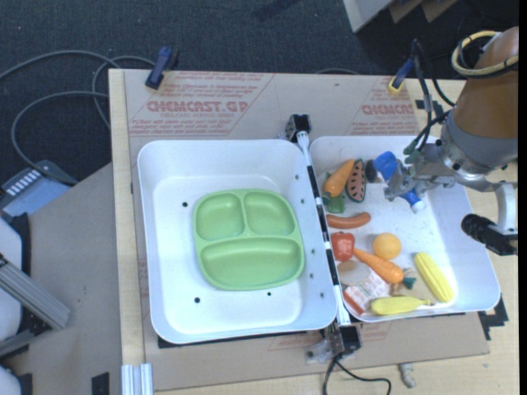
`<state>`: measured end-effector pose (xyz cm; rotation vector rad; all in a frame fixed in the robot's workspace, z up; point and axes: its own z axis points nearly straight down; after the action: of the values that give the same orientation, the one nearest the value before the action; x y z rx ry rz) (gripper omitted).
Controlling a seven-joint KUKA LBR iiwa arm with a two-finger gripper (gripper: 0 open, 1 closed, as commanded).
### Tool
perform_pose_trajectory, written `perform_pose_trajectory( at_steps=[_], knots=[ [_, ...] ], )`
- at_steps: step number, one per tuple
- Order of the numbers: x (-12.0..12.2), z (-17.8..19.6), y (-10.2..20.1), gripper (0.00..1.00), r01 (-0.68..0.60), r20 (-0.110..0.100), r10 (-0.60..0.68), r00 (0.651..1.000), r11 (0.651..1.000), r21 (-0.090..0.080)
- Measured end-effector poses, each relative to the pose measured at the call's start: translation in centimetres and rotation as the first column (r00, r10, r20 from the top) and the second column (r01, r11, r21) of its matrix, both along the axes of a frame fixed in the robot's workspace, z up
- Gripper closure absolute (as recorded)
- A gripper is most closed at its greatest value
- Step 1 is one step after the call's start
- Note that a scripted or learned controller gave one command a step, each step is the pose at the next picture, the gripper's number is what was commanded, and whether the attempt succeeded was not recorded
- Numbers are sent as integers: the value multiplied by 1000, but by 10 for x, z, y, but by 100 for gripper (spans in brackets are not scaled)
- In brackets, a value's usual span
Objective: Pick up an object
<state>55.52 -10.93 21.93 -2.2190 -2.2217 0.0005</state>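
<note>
Since the task names no particular object, the likeliest candidate is the blue object (384, 166) in the right bin (478, 282), which lies just beside the hand (406, 189), on the side toward the divider between the bins. It looks like a small moulded plastic toy, so I judge it light, stiff and rather slick; a grip across its narrower width should hold better than one on a rounded end, though its exact shape is hard to read because the hand's metal parts overlap its edge. Whether the hand is wide or narrow I cannot tell, as the wrist and cables of the arm (486, 113) cover it from above, and nothing can be seen to be held. Other toy foods lie farther from the hand toward the near rim of that bin: an orange ball (386, 246), a carrot (380, 265), a corn cob (434, 276), a banana (397, 305) and a sausage (348, 219), all probably hollow, light and apt to roll or slip under a pinch. A watermelon slice (356, 183) sits beside the blue object on the divider side, so a careless closing might catch it too. The left bin (165, 220) holds a green divided plate (247, 239), well apart from the hand. Part of the arm is cut off at the picture's edge.
</note>
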Motion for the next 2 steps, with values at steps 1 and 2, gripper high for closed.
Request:
perform_pose_trajectory(
  at_steps=[1,2],
  knots=[
    [89,-11,28,100,0,2,0,1000,1000,0],
    [42,-25,50,100,1,-1,-1,1000,1000,0]
  ],
)
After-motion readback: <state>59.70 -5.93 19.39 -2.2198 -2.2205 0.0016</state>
